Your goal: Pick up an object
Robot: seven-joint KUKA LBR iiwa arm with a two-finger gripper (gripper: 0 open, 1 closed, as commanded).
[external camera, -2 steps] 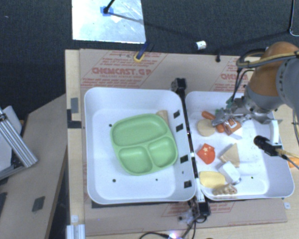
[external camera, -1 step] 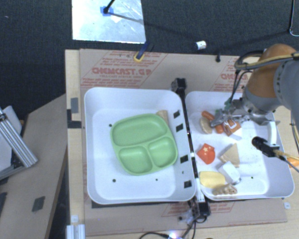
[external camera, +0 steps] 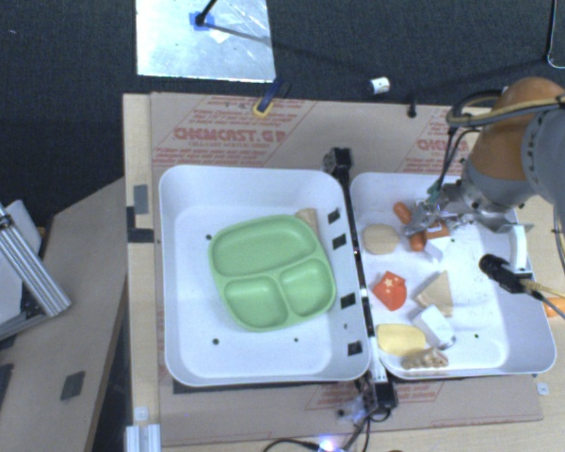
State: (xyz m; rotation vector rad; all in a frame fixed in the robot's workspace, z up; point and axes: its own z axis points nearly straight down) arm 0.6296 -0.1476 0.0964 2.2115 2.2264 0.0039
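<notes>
At the far end of the right bin [external camera: 508, 347], the gripper [external camera: 431, 217] hangs low over a small orange carrot-like piece [external camera: 417, 240] — the piece lies just under and beside its tip, though whether the jaws are parted or closed on it I cannot tell. A tan, rounded item [external camera: 380, 239] sits just left. The left bin [external camera: 184, 281] holds a green divided tray [external camera: 271, 271].

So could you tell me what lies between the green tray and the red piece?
In the camera view, the bins' adjoining walls separate green tray and red piece.
</notes>
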